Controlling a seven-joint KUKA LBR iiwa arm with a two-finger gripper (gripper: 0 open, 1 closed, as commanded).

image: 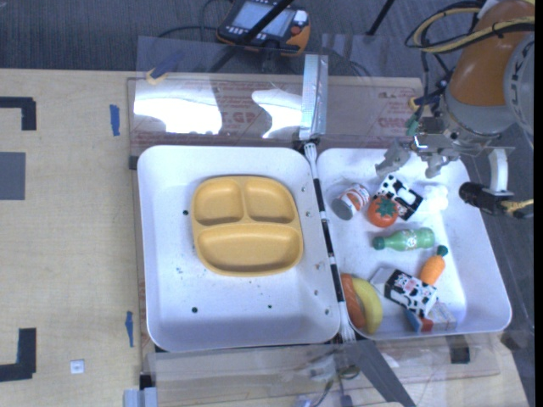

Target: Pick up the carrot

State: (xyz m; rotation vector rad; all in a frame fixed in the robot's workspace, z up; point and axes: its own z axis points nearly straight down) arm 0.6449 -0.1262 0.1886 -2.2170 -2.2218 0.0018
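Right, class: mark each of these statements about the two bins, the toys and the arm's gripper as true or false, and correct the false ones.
1. The yellow divided plate lies in the left bin. True.
2. The carrot is between the gripper's fingers. False: it lies in the right bin, apart from the gripper.
3. The green bottle lies on its side. True.
4. The banana lies on the plate. False: it is in the right bin.
5. The tomato is beside the carrot. False: the bottle lies between.
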